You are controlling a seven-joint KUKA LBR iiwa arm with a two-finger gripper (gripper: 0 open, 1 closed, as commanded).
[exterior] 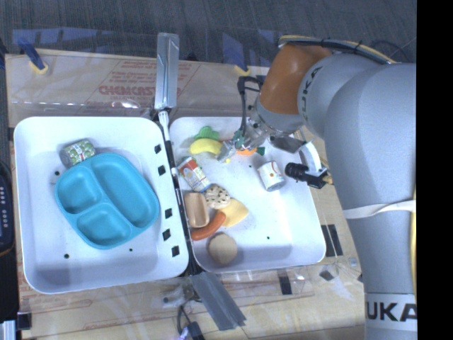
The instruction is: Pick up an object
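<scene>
Camera view — yellow banana; curved

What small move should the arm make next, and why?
Probably a short descent. The end effector sits low in the right bin, beside the yellow banana, over a small orange item; no object is visibly held.
</scene>
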